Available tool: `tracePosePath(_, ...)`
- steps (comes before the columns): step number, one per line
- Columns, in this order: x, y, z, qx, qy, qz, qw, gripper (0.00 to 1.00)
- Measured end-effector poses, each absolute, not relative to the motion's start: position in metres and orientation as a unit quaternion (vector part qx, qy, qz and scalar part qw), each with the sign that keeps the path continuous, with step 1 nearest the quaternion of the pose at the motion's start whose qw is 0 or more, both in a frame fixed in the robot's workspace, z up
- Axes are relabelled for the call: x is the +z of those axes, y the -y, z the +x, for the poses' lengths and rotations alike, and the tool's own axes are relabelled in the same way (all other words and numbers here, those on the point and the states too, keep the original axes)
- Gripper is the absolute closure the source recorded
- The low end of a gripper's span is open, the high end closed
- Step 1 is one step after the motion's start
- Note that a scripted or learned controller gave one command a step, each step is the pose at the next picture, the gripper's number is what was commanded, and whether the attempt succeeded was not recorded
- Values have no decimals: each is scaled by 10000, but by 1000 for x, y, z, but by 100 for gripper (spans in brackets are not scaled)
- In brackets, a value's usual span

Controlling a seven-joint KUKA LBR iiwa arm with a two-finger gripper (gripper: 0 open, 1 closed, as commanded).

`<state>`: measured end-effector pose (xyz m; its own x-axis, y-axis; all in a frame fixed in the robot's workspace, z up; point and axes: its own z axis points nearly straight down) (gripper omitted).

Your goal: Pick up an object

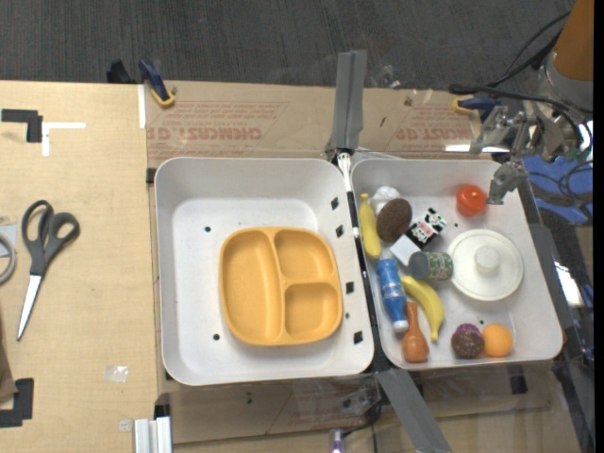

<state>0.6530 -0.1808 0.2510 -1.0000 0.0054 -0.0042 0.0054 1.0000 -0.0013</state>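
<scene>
Pincer (511,170) of your arm, its open-or-shut state impossible to tell, hangs at the right bin's (543,352) far corner with the red tomato (471,199) just beside it, presumably your nearest pick.

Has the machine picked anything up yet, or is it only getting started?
Nothing looks picked up yet. The gripper hangs at the far right corner of the right bin, beside the red ball, with nothing seen between its fingers. The toys lie in that bin. Grasping and lifting one remains.
</scene>
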Motion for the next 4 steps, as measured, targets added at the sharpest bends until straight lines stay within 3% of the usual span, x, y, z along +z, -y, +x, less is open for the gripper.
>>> tracePosePath(1,94,169,624,-4,-9956,933,27,0)
tracePosePath(2,93,127,569,-2,-9818,1897,11,0)
tracePosePath(3,95,103,631,-34,-9758,2186,38,0)
tracePosePath(4,92,148,528,0,-9972,747,9,0)
